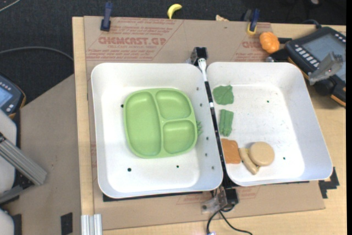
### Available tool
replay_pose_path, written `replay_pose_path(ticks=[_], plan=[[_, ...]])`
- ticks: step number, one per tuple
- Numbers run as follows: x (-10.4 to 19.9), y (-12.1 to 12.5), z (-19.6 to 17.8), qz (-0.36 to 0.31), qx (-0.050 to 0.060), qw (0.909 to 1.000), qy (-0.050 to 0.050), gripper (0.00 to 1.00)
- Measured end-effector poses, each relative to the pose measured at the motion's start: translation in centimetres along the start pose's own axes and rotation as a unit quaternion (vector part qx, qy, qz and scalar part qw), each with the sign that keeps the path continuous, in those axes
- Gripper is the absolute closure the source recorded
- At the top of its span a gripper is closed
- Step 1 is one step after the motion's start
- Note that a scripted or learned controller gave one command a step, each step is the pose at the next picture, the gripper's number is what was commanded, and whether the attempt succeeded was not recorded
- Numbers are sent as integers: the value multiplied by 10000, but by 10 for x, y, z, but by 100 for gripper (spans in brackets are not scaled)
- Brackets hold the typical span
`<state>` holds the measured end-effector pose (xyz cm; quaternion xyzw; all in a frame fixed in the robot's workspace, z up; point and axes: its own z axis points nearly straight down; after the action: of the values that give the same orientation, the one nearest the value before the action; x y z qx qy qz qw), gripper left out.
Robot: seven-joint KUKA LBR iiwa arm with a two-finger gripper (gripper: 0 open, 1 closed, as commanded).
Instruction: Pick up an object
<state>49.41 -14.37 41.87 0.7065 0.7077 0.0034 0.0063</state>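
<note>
— Picking from the right bin (286, 82) looks best: green leaf (223, 94), green strip (226, 121), orange block (230, 151) and tan disc (261, 153) sit along its left and near side.

— And the claw?

— Can't tell its state. I'd go for the disc, straight down, clear of the tan stick (248, 162) touching it. The green plate (160, 122) in the left bin (107, 135) seems too wide.

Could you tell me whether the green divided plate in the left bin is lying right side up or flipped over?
Right side up. The green divided plate lies flat in the left bin, its three compartments facing upward with nothing in them.
</note>
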Motion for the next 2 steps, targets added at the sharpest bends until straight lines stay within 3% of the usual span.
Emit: replay_pose_path(ticks=[1, 2], plan=[[0, 1, -4, 0, 36, 10000, 3, 100], [67, -13, -115, -35, -13, 10000, 18, 100]])
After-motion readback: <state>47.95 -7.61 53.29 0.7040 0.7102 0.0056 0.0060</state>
